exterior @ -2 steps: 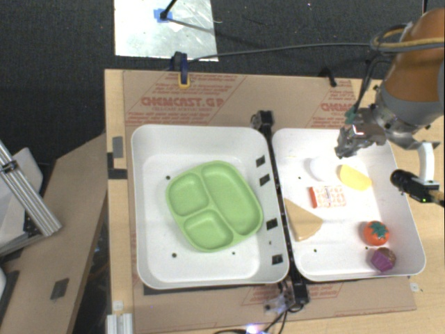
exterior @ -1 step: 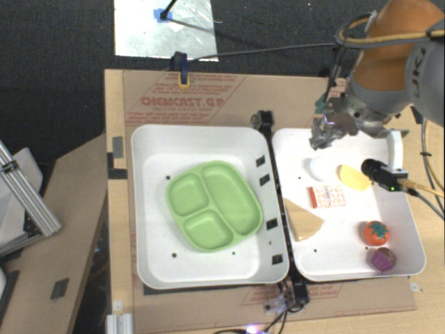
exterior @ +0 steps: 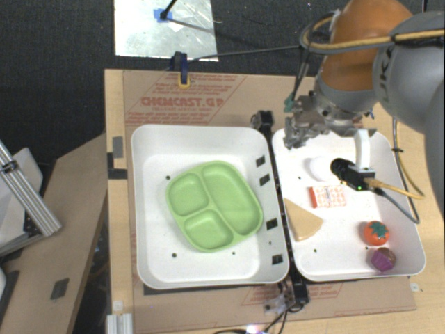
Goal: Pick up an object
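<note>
Camera view: two white bins (exterior: 149,186) on cardboard-covered bench (exterior: 201,92), dark surround; claw (exterior: 300,127) state unclear.

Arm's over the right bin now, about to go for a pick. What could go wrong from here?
The pincer hangs at the right bin's far-left corner, apart from every object; a straight descent would likely grab nothing.

The red-and-white packet and tan wedge lie flat, so fingers may slide over them.

The orange fruit and purple piece sit close together by the bin wall, so reaching one may nudge the other.
</note>
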`<action>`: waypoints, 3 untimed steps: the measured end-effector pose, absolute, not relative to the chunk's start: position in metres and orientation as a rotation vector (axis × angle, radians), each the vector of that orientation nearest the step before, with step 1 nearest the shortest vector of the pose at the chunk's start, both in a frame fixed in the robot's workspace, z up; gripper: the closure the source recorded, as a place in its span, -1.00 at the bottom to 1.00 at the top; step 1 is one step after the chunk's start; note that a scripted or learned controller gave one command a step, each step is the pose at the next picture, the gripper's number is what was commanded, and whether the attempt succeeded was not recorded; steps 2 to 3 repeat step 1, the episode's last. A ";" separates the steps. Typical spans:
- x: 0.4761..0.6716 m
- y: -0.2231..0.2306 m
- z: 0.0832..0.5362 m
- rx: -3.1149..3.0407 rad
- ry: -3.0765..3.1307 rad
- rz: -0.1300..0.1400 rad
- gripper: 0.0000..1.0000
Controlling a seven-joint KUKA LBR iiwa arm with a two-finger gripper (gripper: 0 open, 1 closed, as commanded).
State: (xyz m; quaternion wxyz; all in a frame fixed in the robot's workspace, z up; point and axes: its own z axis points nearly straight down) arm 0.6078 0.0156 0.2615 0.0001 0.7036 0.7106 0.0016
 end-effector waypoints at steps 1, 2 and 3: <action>0.622 0.068 0.239 2.211 2.232 0.003 1.00; 0.622 0.068 0.239 2.211 2.232 0.003 1.00; 0.622 0.068 0.239 2.211 2.232 0.003 1.00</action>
